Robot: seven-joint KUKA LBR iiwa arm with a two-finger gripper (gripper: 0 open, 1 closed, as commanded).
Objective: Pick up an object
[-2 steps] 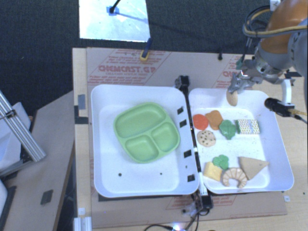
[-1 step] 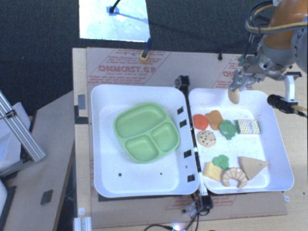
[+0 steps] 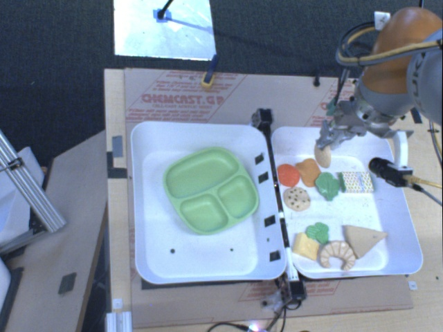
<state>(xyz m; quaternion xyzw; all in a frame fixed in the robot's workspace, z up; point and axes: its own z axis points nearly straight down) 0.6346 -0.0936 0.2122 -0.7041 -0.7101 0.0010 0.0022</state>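
Your worktop [image 3: 180, 92] is bare board. The left bin [image 3: 149, 254] holds a smooth green sectioned tray [image 3: 210, 189]. In the right bin [image 3: 398, 244], your hand [image 3: 324, 149] pinches a small, rounded tan piece [image 3: 323, 158], near the far wall.

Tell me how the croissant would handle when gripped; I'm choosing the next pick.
The croissant looks like moulded toy food, so probably stiff and light. Its curved, ridged shape may slip from a pinch across the horns. It touches the cheese wedge and tan triangular slice, so neighbours could shift.
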